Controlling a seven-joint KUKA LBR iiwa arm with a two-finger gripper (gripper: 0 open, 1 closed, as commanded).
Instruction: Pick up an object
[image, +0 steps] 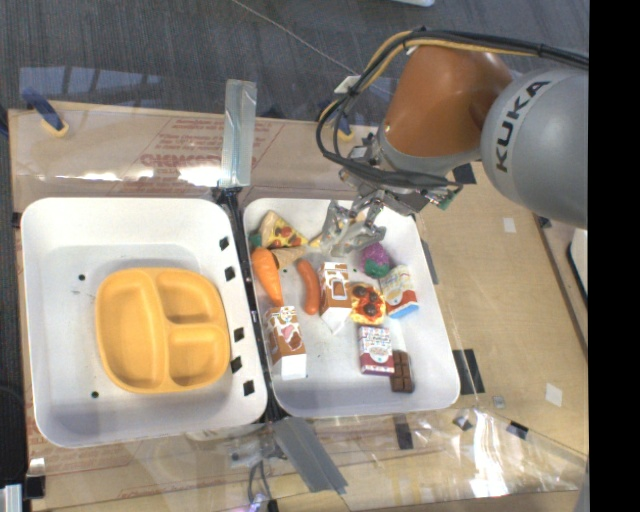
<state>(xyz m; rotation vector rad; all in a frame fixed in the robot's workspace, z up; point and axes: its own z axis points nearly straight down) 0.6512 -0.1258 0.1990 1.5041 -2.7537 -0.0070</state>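
We saw the gripper (352, 225) low in the right bin (440, 365), fingers parted and holding nothing, beside the pizza slice (281, 233) and purple toy (377, 260) (the carrot (266, 275) lay nearby).

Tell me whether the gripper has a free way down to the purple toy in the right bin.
Probably yes: the gripper hangs just left of the purple toy, which lies uncovered.
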